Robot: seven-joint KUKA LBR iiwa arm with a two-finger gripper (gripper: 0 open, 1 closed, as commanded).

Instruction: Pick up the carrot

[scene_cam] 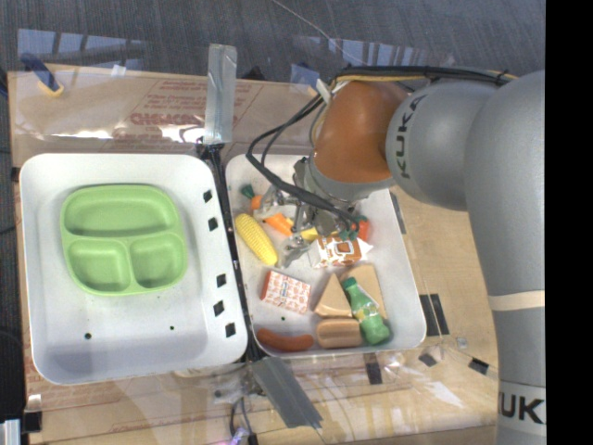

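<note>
Camera view showed the carrot [276,221], small and orange (green-topped), lying in the right bin [408,286] at ten o'clock; the gripper [306,235] hovered beside it, grip state unclear.

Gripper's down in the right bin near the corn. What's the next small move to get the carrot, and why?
Probably a short shift toward the left bin, then down. The gripper hangs over the right white bin, while the small orange carrot lies just beside it, between it and the yellow corn cob. The carrot looks free, not between the jaws, so centring over it comes first.
</note>
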